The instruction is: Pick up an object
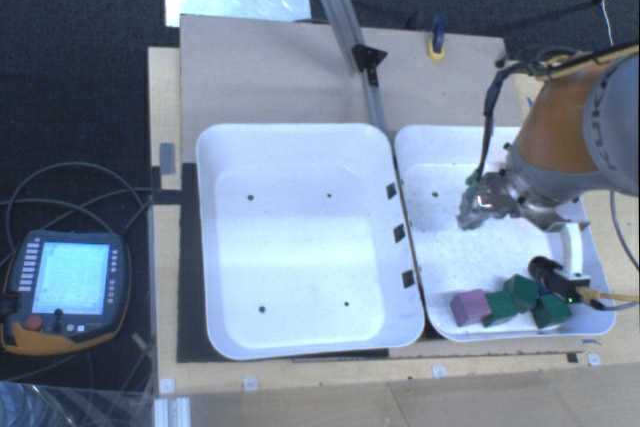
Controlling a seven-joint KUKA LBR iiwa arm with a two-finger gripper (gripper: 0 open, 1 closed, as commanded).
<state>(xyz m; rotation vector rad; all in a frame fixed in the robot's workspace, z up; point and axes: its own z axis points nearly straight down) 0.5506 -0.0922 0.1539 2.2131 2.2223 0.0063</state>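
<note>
Purple block (467,306) at right bin's (440,147) near corner: light, stiff; you take flat sides; gripper (478,207) jaw state unclear

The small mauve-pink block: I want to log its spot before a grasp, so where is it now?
The small mauve-pink block lies in the right white bin, at its near edge towards the bottom of the camera view, touching the dark green blocks on its right.

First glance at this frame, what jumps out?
The grey-and-orange arm reaching in from the right over the right bin, its gripper above the bin floor. Then the cluster of blocks in that bin's near corner: a purple block beside green blocks. The teach pendant lies far left.
</note>
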